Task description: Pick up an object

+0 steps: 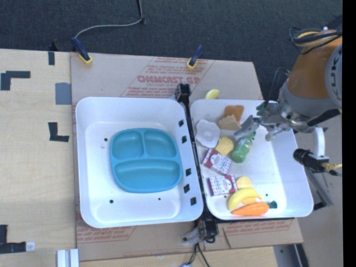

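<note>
My gripper (258, 130) hangs over the upper middle of the right bin (289, 166), reaching in from the right. Its two grey fingers (245, 129) stand apart, so it is open with nothing between them. A green bottle (240, 149) lies just below the left finger, close to it or touching it. Left of the bottle sits a yellow block (224, 145), with a clear white cup (207, 131) beyond it. A brown bread piece (232, 115) lies above them.
The right bin also holds two red-and-white packets (217, 161) (221, 185), bananas (245, 194) and a carrot (251, 208) at its front. A blue divided plate (146, 159) fills the middle of the left bin (89, 149). A small yellow item (212, 94) lies outside, behind the bins.
</note>
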Robot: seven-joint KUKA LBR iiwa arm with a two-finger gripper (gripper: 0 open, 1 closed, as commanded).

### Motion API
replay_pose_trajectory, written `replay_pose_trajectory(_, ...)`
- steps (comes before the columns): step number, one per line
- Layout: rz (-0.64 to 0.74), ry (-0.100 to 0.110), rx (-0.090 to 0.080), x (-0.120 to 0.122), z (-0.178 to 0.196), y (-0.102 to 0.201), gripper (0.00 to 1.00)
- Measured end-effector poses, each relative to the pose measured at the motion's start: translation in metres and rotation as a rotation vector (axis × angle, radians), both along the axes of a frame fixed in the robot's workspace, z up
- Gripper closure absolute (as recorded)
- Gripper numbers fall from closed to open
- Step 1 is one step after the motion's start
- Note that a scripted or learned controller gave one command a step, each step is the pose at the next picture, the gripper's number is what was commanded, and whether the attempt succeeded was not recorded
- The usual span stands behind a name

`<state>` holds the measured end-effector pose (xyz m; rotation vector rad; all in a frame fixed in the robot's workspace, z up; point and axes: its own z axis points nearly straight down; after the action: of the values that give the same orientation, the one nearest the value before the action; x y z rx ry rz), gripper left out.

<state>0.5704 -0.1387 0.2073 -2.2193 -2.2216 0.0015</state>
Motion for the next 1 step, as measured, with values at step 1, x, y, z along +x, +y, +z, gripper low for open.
replay_pose_trajectory(1,0.001,-0.019,-0.008,0.0571,-0.1059,-0.0142,0.00)
